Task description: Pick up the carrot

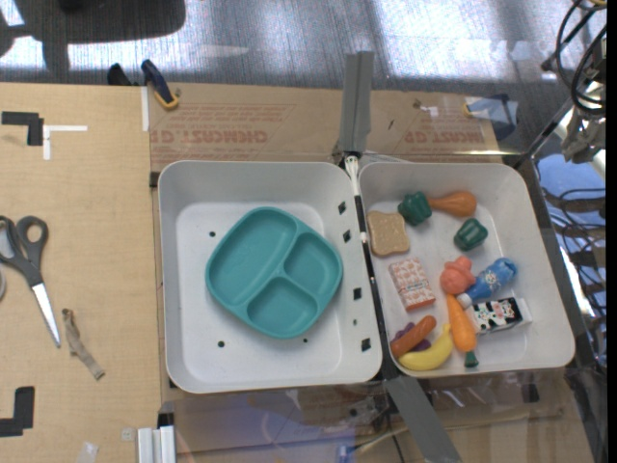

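Lab bench: bins (183, 287), cables (588, 56).

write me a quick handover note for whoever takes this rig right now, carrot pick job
Hand: not seen over the bins right now, so its state is unknown.
Carrot: lies in the right bin, near the front edge, green tip pointing to the front, between the banana and the black-and-white carton.
Left bin: holds the teal divided plate.
Done: nothing; the carrot is not yet lifted.
Left: bring the hand in over the carrot, grasp it and lift. Neighbours sit close, so the grasp looks tight.
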### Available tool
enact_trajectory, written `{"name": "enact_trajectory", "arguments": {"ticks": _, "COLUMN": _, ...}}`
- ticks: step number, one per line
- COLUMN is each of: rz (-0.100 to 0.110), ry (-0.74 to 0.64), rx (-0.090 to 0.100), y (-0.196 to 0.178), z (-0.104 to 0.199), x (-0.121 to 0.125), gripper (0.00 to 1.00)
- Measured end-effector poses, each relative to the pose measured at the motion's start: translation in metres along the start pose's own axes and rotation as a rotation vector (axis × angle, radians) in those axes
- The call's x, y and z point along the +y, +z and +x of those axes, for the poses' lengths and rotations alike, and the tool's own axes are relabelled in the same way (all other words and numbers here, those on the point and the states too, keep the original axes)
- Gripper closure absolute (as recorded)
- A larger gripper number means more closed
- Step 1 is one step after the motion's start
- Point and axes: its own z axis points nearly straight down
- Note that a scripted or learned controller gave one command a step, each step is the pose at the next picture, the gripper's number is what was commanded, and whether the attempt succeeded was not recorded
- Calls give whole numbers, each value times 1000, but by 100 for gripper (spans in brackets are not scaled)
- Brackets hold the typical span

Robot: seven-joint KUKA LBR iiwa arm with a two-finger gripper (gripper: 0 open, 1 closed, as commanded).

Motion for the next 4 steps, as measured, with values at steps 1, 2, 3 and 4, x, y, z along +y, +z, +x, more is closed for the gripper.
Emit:
{"name": "enact_trajectory", "arguments": {"ticks": 1, "rz": -1, "ry": -205, "rx": -1, "y": -24, "z": 2, "x": -28, "gripper": 100}}
{"name": "enact_trajectory", "arguments": {"ticks": 2, "rz": -4, "ry": -330, "rx": -2, "y": 68, "z": 1, "x": -27, "gripper": 100}}
{"name": "enact_trajectory", "arguments": {"ticks": 3, "rz": -2, "ry": -465, "rx": -1, "y": 13, "z": -1, "x": -27, "gripper": 100}}
{"name": "enact_trajectory", "arguments": {"ticks": 4, "rz": -4, "ry": -478, "rx": -2, "y": 73, "z": -3, "x": -25, "gripper": 100}}
